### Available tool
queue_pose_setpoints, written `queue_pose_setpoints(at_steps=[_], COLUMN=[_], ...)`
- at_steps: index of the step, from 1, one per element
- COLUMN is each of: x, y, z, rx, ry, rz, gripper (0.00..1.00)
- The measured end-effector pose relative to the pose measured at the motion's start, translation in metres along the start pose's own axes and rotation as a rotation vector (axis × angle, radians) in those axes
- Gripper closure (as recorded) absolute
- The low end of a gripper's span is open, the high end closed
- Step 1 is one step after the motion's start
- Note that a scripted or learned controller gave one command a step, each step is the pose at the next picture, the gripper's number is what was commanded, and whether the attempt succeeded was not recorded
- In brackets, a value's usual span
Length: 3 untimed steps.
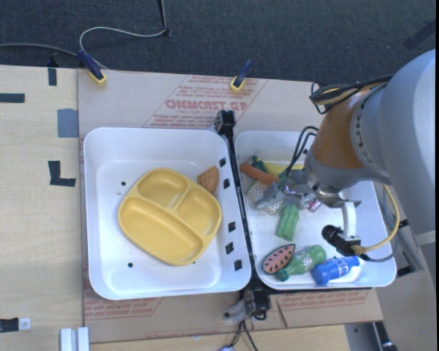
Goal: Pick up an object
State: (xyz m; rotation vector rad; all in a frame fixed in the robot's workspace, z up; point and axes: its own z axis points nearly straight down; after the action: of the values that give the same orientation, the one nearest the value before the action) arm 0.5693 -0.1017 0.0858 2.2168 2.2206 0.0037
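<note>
Right bin (pixel 380 273), lower right of frame: green object (pixel 287 222), watermelon slice (pixel 277 258), blue object (pixel 335 270) are contained. Gripper (pixel 291 196) is positioned just above green object; its state cannot be told. Left bin (pixel 102 218): yellow divided plate (pixel 170 215) is contained.

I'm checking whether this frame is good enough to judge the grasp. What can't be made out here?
- Gripper, camera view: small and blurred among the toys; open or shut cannot be told.
- Right bin: its upper right part is covered by the arm.
- Pale item beside the orange toy: too blurred to identify.
- Brown piece by the yellow tray: too small to name.
</note>
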Motion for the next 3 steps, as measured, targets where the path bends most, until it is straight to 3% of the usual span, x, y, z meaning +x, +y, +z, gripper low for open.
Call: queue_pose_setpoints(at_steps=[1,2,3], x=[0.000,0.020,0.020], y=[0.000,-0.059,-0.060], z=[-0.009,-0.099,-0.098], rx=[0.001,0.005,0.006], ry=[-0.001,0.001,0.001], rz=[0.000,0.001,0.001], gripper=[1.00,1.00,0.00])
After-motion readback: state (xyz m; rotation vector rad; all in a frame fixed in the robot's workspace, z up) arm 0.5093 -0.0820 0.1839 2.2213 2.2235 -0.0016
